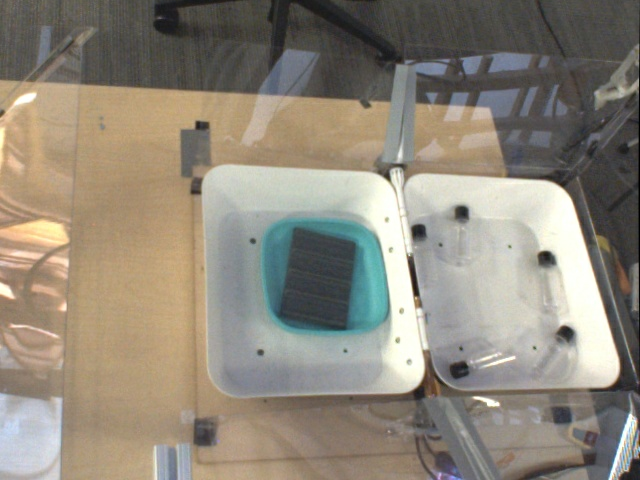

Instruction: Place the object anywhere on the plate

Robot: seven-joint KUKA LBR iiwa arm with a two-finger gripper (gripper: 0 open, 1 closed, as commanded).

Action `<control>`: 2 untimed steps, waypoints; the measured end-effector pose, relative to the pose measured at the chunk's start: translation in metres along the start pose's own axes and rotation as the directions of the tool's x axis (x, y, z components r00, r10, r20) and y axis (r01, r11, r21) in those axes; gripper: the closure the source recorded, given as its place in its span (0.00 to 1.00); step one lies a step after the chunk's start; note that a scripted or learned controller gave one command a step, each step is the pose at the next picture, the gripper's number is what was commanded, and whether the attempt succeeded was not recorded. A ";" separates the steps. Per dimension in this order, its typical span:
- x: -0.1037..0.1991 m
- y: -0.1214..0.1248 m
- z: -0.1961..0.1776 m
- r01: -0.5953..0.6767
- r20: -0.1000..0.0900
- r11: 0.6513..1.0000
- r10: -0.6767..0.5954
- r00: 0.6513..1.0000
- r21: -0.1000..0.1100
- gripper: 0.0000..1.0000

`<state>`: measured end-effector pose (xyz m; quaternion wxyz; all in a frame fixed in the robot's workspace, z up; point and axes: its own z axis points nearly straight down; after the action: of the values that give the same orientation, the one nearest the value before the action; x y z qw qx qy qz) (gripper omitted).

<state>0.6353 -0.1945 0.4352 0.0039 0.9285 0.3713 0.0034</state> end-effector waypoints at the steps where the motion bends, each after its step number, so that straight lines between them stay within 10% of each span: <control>1: -0.020 -0.015 -0.001 -0.157 0.000 0.988 0.157 0.988 0.000 0.00; 2: 0.014 0.027 -0.001 -0.235 -0.001 0.972 0.235 0.972 -0.001 0.00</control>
<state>0.6641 -0.2040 0.4361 0.0039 0.9659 0.2589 0.0045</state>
